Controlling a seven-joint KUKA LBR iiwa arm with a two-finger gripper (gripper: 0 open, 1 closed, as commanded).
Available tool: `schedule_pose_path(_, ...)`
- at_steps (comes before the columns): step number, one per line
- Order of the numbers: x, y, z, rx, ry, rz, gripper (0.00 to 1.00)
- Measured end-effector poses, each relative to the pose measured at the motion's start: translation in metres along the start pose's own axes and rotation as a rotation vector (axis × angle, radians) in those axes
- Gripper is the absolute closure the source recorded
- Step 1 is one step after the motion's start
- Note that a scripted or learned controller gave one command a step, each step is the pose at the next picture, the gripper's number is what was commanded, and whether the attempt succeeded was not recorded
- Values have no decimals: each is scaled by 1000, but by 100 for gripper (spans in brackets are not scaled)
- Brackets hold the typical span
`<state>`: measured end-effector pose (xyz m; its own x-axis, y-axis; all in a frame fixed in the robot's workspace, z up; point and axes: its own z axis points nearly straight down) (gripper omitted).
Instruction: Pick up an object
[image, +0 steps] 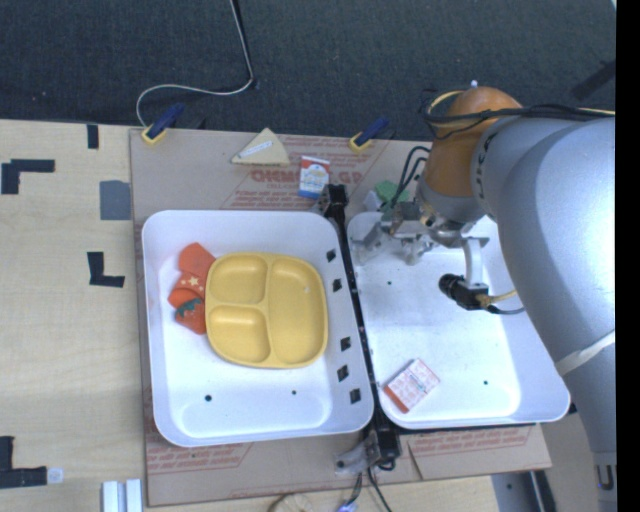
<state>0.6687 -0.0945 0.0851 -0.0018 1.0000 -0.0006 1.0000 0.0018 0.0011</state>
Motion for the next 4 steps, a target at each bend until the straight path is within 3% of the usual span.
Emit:
schedule_pose_path(3, 0, 0, 0, 0, -3, 1, 0)
schedule_pose_path(4, -5, -39, -1, -1, -1, 1, 0)
